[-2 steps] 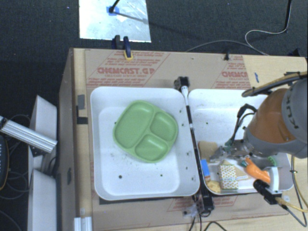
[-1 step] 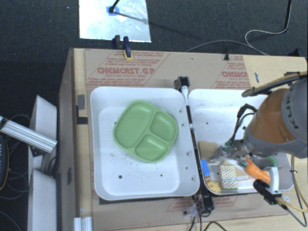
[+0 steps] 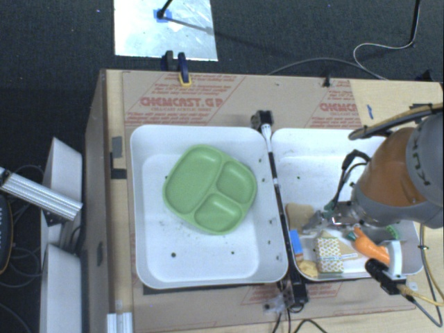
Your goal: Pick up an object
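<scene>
A pile of small objects lies in the near part of the right bin point(image 3: 305, 159). It includes a pale block with a checkered pattern point(image 3: 329, 254), a small blue piece point(image 3: 295, 242), a tan flat piece point(image 3: 300, 213) and an orange carrot-shaped piece point(image 3: 369, 248). My gripper point(image 3: 328, 218) hangs low over this pile, just above the checkered block and right of the tan piece. The grey arm with its orange band point(image 3: 388, 172) covers the right side of the bin. Nothing can be seen held in the gripper.
A green divided plate point(image 3: 210, 189) lies in the middle of the left bin point(image 3: 156, 255). A dark divider rail point(image 3: 275, 186) runs between the two bins. Cardboard point(image 3: 208, 99) frames the bench behind them, and a cable loops at the back right.
</scene>
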Available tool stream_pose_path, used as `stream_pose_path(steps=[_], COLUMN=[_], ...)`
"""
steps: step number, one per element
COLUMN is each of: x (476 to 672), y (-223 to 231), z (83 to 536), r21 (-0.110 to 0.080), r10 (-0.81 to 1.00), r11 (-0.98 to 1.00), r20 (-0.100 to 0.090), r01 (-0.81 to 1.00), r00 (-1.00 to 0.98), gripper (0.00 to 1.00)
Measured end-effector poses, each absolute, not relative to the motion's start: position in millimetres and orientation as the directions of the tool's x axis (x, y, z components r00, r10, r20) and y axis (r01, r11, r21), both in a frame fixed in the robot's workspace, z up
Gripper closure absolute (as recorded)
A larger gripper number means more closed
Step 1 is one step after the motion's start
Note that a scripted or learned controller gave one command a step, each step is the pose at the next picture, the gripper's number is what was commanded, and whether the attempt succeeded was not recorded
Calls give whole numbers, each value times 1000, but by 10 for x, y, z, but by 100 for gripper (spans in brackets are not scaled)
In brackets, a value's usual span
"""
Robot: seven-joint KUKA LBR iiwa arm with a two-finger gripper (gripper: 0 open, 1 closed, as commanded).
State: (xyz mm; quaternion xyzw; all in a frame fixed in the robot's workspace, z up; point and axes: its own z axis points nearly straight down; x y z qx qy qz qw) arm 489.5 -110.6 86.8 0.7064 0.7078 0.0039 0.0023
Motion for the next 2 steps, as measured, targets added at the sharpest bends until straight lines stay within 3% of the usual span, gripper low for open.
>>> stream_pose_path(steps=[2], x=[4895], y=[-1105], z=[868], r21=[9], r10=[1000], r11=[2], r20=[2], r01=[1000], r00=[-2], gripper=[0])
